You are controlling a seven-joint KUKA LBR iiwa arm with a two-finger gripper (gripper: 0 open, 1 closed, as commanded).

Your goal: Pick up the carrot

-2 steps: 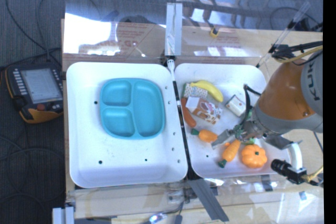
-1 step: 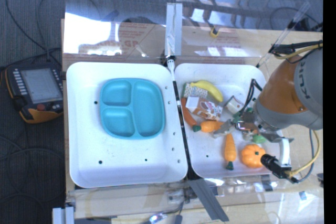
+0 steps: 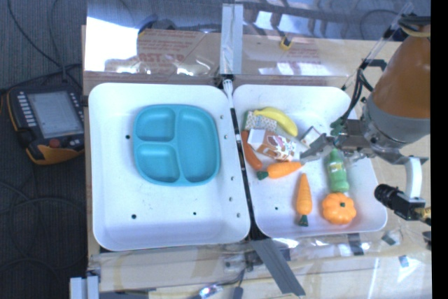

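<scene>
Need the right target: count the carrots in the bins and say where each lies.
3, all in the right bin: one carrot upright beside the pumpkin, one lying mid-bin, one by the left wall. The pile may hide more.

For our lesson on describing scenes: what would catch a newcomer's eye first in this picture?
The blue divided plate stands out alone in the left bin. The right bin holds a crowd of toy food: a banana, carrots and a small pumpkin. The end effector reaches in from the right.

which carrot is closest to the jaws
The carrot lying crosswise mid-bin, just below-left of the gripper. The upright one sits lower, beside the pumpkin; a third lies by the divider.
</scene>
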